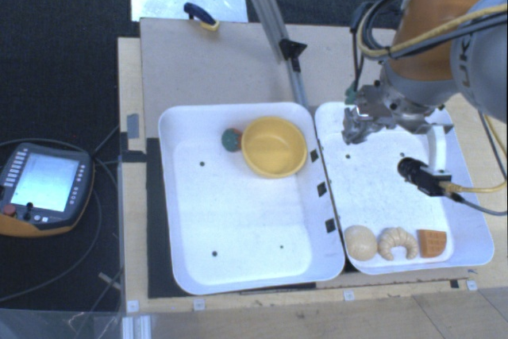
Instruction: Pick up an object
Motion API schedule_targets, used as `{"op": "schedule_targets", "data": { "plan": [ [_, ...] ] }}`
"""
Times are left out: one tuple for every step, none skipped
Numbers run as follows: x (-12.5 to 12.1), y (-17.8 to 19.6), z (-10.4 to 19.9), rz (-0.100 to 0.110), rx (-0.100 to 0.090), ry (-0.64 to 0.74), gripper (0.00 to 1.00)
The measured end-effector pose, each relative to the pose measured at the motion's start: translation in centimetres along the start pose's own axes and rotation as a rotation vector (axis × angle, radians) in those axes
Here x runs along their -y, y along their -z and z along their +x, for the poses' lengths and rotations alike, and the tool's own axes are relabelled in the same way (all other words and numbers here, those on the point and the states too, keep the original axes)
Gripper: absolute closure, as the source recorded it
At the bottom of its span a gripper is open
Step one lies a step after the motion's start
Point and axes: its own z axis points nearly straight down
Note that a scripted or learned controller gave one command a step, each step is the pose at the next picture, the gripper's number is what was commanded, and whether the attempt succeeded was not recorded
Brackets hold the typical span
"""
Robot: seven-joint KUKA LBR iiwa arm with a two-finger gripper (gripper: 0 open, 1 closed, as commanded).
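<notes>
My gripper (354, 129) hangs over the back left part of the right bin (373, 171), with nothing seen between its fingers. Along that bin's front edge lie three things in a row: a pale round bun (360, 241), a cream croissant-shaped piece (398, 243) and an orange-brown wedge (432, 242). They sit well in front of the gripper. In the left bin (238, 250) a yellow bowl (274, 146) rests near the back right corner, with a small dark green ball (231, 140) touching its left side.
A metal pole (270, 8) slants across the board behind the bins. A teach pendant (44, 186) lies on the floor to the left. A black and yellow clamp (200, 15) sits at the board's back edge.
</notes>
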Motion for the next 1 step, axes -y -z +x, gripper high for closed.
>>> {"op": "schedule_targets", "data": {
  "plan": [
    [-1.89, -2.01, 4.81, 0.001, 0.0, 0.0, 1.0]
  ]
}}
